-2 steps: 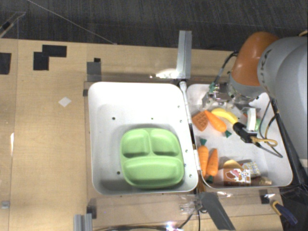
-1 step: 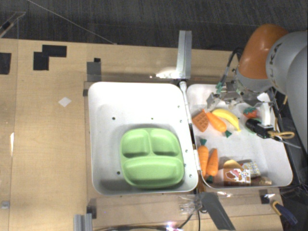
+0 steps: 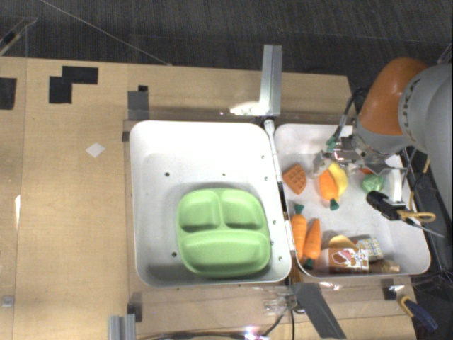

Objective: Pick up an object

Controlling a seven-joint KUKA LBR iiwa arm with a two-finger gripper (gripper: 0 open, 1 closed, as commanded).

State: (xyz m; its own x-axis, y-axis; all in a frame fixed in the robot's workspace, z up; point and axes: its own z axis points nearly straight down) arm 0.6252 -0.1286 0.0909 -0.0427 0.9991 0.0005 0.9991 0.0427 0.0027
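Camera view: tool [image 3: 342, 156] just above toy fruit [image 3: 330, 183] (right bin)

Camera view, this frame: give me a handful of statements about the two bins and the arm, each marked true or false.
1. A green divided plate lies in the left bin. True.
2. Two toy carrots lie side by side in the right bin. True.
3. The waffle toy sits on the green plate. False: it lies in the right bin, near the wall between the bins.
4. The arm hangs over the left bin. False: it is over the right bin, above the toys there.
5. A brown bottle lies on its side at the near edge of the right bin. True.
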